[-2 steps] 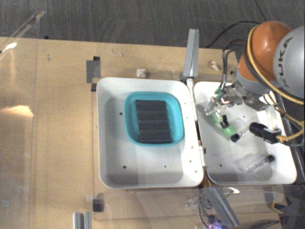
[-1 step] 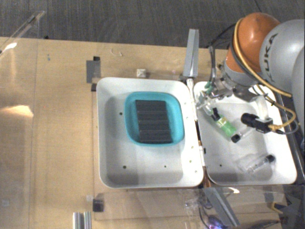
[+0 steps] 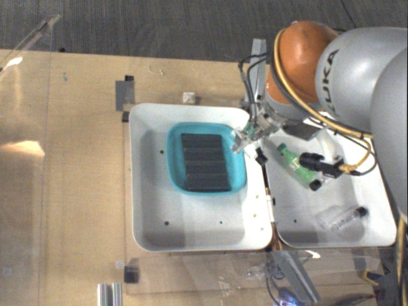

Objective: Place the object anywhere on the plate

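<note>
A teal plate [image 3: 237,171] lies in the left bin [image 3: 191,234], toward its back right. A dark grey ridged rectangular object [image 3: 204,162] rests flat on the plate and covers most of its middle. My gripper [image 3: 245,138] hangs over the plate's right rim, close to the wall between the bins, under the orange-banded wrist [image 3: 299,56]. It stands just right of the dark object and apart from it. I see nothing clearly between its tips.
The right bin [image 3: 331,238] holds a green bottle-like item [image 3: 294,162] with a dark cap and a clear plastic piece [image 3: 341,217] near the front. The arm covers that bin's back. A small white cube [image 3: 189,97] sits on the bench behind the left bin.
</note>
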Robot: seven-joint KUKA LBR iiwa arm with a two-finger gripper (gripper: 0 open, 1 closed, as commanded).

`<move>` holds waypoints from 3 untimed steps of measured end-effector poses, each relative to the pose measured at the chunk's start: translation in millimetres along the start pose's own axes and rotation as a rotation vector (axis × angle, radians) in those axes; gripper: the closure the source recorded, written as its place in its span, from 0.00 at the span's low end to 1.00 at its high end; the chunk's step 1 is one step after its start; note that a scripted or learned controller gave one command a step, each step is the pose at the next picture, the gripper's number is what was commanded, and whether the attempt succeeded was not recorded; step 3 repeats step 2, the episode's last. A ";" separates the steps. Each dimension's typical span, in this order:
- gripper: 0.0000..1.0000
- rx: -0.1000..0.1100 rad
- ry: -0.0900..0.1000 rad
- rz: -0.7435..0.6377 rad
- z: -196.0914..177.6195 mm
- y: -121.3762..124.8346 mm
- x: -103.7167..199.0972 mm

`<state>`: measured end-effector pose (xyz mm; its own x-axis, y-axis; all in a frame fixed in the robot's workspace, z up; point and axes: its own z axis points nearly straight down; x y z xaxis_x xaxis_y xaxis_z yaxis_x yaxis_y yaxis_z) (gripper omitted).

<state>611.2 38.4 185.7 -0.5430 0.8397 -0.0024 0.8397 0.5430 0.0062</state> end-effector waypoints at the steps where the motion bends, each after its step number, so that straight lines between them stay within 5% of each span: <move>1: 0.00 0.000 0.000 0.000 -0.1 -0.2 -0.4; 2: 0.00 -0.003 -0.003 -0.040 -84.5 -42.9 -29.5; 3: 0.00 -0.003 -0.003 -0.040 -84.5 -42.9 -29.5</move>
